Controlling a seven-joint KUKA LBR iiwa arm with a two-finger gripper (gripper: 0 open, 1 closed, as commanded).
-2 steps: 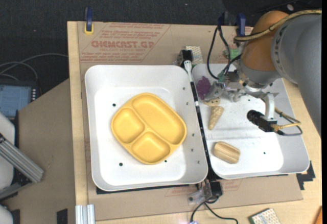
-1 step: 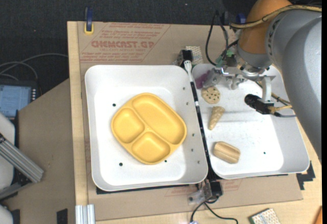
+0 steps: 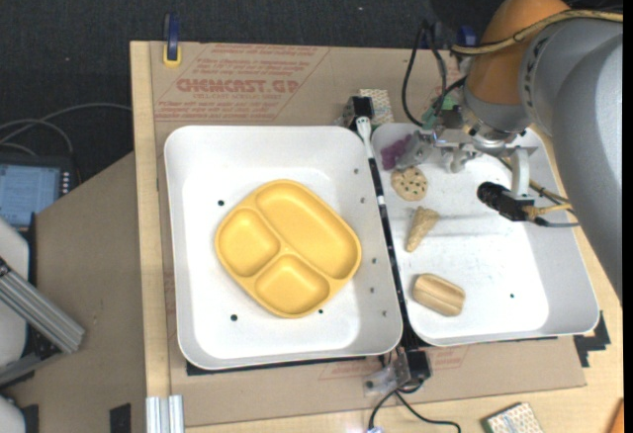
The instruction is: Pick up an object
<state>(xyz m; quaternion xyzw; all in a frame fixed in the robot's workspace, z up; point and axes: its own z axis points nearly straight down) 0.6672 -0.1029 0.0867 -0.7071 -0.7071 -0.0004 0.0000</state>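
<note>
Bread roll [image 3: 437, 294]: nearest to me, in the right bin [image 3: 554, 317], lying on its side well apart from the rest. I judge it light and a bit soft; I'd close across its short width, gently.

Yellow tray [image 3: 287, 246]: alone in the left bin [image 3: 188, 223], three compartments, tilted on the diagonal. Looks stiff, smooth plastic and broad, so I'd expect only a rim pinch to work, and a slippery one.

Cone [image 3: 420, 226]: mid-bin on the right, a small tan wafer-cone shape with its narrow end toward me. Probably light and rigid; I'd take it across the wider top end.

Cookie [image 3: 408, 184]: flat, speckled, just beyond the cone. Thin and low to the floor, so hard to get under.

Purple piece [image 3: 397, 152]: far corner, near the bin wall; too small for me to name.

Gripper [image 3: 475, 152]: above the far end of the right bin, near the cookie. I cannot tell how it is set, and I see nothing held.

Hard to read: a black part [image 3: 502, 201] beside the wrist; I can't say what it is.
</note>
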